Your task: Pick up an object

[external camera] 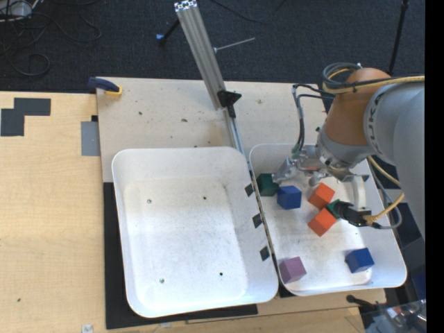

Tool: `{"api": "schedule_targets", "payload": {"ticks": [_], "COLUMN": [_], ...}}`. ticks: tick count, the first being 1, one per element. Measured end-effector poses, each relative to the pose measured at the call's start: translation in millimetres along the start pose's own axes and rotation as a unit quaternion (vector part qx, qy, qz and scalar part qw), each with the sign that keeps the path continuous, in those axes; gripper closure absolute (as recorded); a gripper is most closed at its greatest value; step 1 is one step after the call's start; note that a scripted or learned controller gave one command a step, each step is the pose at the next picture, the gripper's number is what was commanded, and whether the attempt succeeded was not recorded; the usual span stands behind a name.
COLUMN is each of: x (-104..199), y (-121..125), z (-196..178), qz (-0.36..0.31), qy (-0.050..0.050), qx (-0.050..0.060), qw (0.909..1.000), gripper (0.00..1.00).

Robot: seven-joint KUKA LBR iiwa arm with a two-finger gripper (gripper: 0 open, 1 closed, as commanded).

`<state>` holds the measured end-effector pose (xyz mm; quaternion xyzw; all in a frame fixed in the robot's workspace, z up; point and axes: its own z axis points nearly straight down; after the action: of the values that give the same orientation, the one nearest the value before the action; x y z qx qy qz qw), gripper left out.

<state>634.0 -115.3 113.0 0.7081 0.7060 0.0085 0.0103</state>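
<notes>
The right bin (388, 272) holds several small blocks. A green block (266, 183) lies by the bin's left wall, with a blue block (289, 198) just right of it. Two orange blocks (321, 195) (322, 221) sit near the middle. A purple block (292, 269) and a second blue block (359, 259) rest near the front edge. My gripper (305, 175) hangs low over the bin's far part, just above the first blue block and the nearer orange one. The wrist hides its tips.
The left bin (139, 186) lies beside the right one, and black clips join their shared wall. A slanted aluminium rail (205, 54) rises behind the bins. Cables loop around my wrist (347, 127) at the right.
</notes>
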Motion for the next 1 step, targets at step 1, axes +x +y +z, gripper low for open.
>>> {"api": "schedule_targets", "payload": {"ticks": [1], "x": [-4.2], "y": [0.3], "z": [-12.6], "qz": [0.004], "qy": [-0.002], "qx": [0.0], "qw": [1.0], "gripper": [1.0]}}
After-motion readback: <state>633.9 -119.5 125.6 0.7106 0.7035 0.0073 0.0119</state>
